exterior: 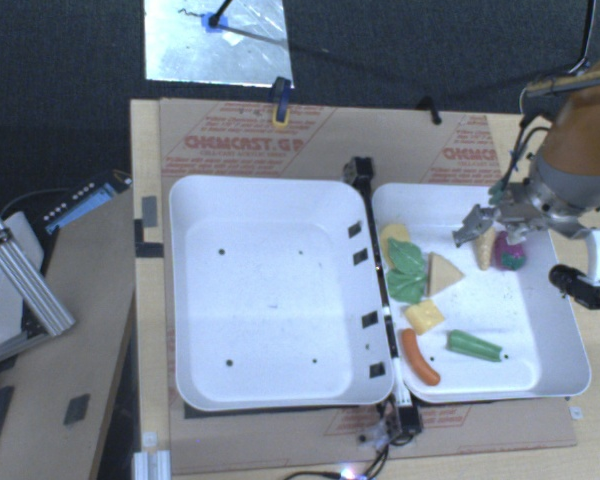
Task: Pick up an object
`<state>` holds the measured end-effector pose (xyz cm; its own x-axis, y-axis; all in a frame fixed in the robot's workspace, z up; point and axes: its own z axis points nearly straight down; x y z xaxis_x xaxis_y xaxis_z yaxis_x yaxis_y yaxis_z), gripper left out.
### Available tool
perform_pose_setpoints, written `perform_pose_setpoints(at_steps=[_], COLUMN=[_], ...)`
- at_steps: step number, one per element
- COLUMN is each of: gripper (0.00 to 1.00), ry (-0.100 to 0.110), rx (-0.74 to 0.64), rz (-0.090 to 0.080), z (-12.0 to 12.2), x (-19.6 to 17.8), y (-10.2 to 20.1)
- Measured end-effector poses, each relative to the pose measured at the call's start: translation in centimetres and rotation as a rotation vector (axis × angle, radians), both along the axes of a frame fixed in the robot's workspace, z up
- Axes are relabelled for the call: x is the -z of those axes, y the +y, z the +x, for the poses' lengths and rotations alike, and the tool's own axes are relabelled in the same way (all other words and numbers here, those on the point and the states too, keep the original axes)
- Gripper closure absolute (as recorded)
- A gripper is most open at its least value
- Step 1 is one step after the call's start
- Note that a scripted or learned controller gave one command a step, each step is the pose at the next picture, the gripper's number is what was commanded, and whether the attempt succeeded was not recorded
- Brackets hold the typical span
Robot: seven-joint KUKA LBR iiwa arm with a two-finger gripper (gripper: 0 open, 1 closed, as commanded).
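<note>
Right bin [555, 353], toys near its divider.

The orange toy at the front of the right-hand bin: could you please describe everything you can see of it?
The orange toy looks like a small plastic carrot or sausage: smooth, glossy, elongated, with rounded ends. It lies flat on the floor of the right bin, slanted, near the front left corner. A yellow piece lies just behind its upper end, perhaps touching.
</note>
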<state>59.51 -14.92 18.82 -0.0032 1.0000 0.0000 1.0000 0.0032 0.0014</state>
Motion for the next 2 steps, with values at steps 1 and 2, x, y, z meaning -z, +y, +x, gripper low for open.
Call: perform_pose_setpoints(at_steps=[1,2], gripper=[0.0,1.0], ry=[0.007,-0.002], rx=[0.006,0.001], rz=[0.002,-0.001], z=[-5.8,-5.3], x=[10.9,9.3], y=[-3.5,-3.4])
